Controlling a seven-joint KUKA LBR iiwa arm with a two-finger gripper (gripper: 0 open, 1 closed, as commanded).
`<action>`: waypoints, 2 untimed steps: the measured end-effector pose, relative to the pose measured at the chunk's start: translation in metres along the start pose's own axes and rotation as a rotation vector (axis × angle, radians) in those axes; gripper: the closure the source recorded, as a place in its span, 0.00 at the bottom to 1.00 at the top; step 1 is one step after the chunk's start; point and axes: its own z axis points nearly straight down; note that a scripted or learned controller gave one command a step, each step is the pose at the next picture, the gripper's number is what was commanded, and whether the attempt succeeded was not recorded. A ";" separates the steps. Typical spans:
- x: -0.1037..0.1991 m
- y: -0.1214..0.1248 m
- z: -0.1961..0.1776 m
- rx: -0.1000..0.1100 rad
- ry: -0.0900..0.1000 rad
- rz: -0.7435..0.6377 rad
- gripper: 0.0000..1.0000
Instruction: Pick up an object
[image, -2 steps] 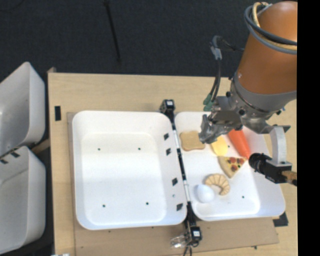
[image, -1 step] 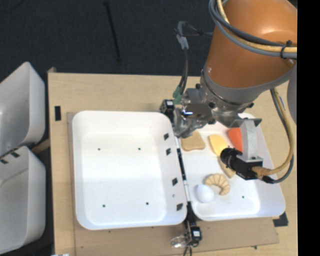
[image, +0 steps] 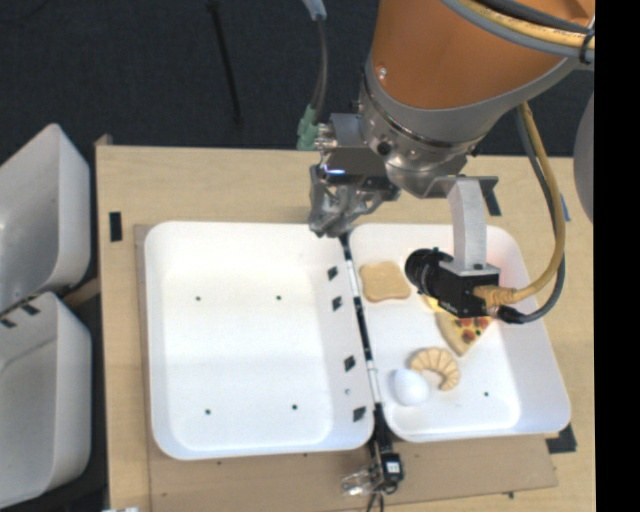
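Gripper (image: 330, 222) low over the bins' shared far rim (image: 340, 240)

Both shallow plastic bins are plain white, the left bin (image: 240, 340) and the right bin (image: 520, 400), on a pale tan wooden bench (image: 125, 190). A golden-tan toast slice (image: 384, 282), a beige ridged croissant (image: 437, 367) and a white egg (image: 408, 387) lie there. A yellow pizza wedge (image: 466, 332) carries red spots. The grey arm's band (image: 460, 45) is orange.
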 end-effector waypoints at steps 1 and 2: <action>-0.005 0.001 -0.007 0.007 -0.006 0.003 1.00; 0.044 0.049 -0.035 0.004 -0.003 0.003 1.00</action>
